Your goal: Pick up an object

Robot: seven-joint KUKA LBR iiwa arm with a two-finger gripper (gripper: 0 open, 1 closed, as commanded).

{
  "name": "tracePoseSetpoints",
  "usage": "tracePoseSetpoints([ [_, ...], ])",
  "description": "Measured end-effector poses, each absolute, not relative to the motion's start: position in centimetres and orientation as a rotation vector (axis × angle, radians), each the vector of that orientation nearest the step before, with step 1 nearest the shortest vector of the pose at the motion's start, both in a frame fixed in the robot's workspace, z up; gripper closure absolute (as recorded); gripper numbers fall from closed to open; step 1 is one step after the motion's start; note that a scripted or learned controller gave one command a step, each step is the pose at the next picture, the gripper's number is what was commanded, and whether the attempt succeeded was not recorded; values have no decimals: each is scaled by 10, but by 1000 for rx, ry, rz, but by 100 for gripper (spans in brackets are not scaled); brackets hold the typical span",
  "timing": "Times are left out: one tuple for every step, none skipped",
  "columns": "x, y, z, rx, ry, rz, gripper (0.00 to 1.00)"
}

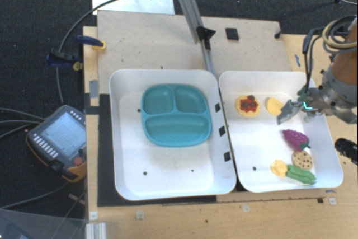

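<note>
Camera view: six toy foods (248, 106) (right bin), one teal plate (176, 115).

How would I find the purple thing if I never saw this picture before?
Look at the right white bin, the one the robot arm reaches into. Near the middle of its right side, just below the gripper, lies the purple toy. It is the only purple thing there; the cookie below it is tan with dark spots, and the round pizza sits far to its upper left.
</note>
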State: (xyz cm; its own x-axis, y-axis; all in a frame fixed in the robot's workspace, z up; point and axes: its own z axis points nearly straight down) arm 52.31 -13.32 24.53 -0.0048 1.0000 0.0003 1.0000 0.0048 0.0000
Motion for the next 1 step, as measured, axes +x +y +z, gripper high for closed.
tracePoseSetpoints([
  [524, -133, 246, -2217, -2228, -2, 0],
])
